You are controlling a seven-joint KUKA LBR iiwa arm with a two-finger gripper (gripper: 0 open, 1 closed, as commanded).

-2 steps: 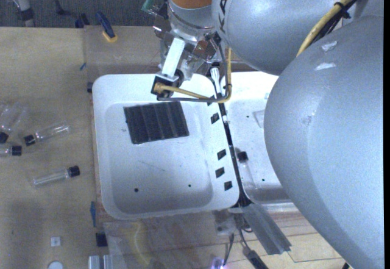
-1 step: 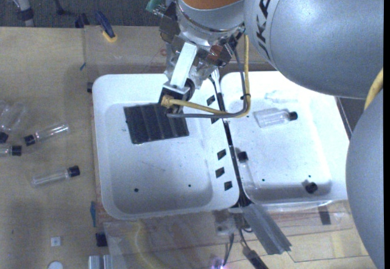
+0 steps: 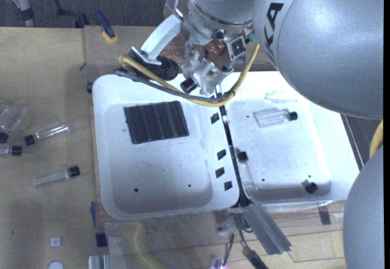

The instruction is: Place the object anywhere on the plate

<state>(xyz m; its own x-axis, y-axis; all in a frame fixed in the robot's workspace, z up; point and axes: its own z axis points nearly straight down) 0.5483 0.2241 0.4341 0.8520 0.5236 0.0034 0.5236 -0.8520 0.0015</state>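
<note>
A clear vial with a black cap [image 3: 275, 117] lies on its side at the back of the right bin [image 3: 323, 158]. The plate, a dark ribbed rectangle [image 3: 156, 122], rests flat in the back left part of the left bin [image 3: 116, 188]. My gripper [image 3: 203, 77] hangs over the back edge of the bins, near the divider between them. It is above and right of the plate and well left of the vial. Cables and the wrist housing hide its tips.
A loose black cap [image 3: 311, 187] sits at the right bin's front, and a small black piece [image 3: 242, 155] lies near the divider. Several capped vials [image 3: 56, 174] lie on the wooden bench left of the bins. The big grey arm covers the upper right.
</note>
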